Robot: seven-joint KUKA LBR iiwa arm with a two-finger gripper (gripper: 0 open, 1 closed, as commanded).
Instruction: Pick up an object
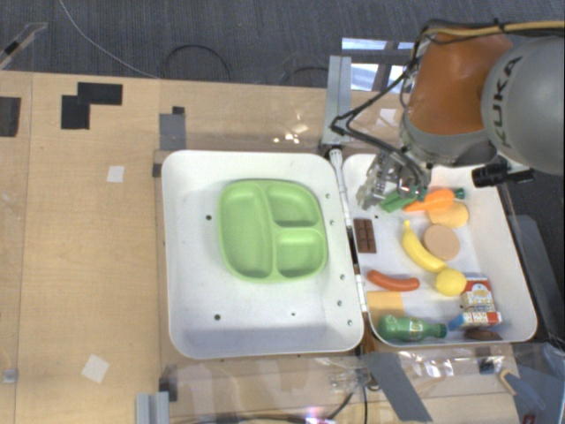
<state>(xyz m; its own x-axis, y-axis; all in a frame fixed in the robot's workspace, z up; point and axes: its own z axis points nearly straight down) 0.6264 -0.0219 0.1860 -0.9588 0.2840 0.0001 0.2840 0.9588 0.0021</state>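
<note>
On a tan bench, two white bins, dark carpet beyond, claw state unclear

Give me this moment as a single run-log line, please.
arm: over right bin | gripper: by carrot, nothing seen held | green tray: left bin

left white bin: just the green divided plate mid-bin, rims wide open | right white bin: packed, yellow banana, red sausage, green bottle crowd near edge | small gap along its far-left corner
</note>
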